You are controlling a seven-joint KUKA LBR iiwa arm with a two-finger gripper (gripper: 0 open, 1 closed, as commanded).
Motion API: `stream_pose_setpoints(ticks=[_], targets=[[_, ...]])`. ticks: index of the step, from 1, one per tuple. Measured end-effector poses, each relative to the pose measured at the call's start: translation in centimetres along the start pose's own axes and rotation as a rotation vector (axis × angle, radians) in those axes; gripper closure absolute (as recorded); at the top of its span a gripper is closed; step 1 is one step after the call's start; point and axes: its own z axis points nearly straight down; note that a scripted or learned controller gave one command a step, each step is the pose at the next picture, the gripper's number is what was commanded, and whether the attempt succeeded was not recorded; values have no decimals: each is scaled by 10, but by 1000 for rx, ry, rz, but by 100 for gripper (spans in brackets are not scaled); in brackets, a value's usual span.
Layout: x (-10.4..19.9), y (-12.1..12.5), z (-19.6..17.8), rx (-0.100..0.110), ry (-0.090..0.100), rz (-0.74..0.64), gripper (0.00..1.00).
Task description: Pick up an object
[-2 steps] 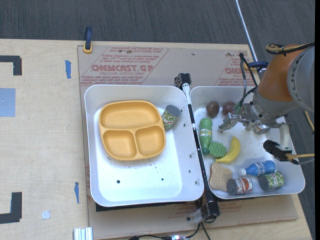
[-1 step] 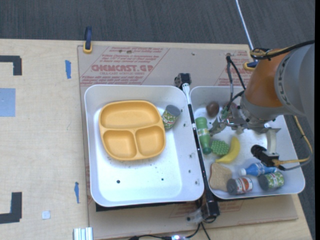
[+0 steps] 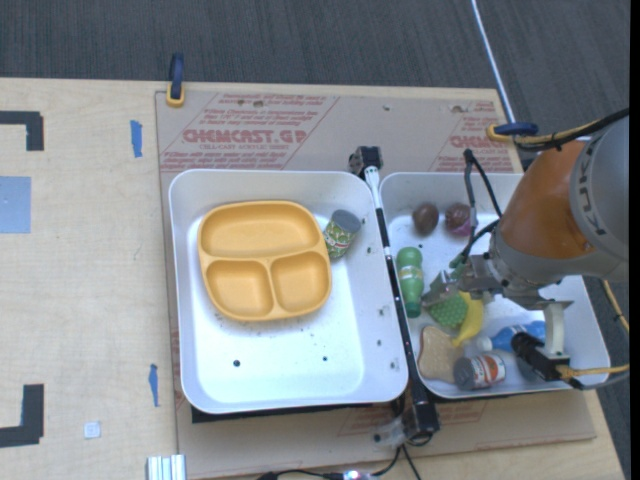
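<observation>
Hovering over right bin (image 3: 596, 340): gripper (image 3: 455, 293) sitting low above yellow-green toy (image 3: 458, 314), beside green bottle (image 3: 409, 280). Finger state: cannot tell. Yellow divided plate (image 3: 264, 259) lying in left bin (image 3: 300, 373).

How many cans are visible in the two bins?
2: a green can in the left bin beside the yellow plate; a red-labelled can in the right bin. The arm may hide others.

A yellow banana (image 3: 468, 320) lies among small toy foods in the right bin (image 3: 597, 340).
</observation>
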Motion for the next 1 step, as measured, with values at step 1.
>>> stream_pose_setpoints(ticks=[1], targets=[[-1, 2, -11, -7, -2, 0, 100]])
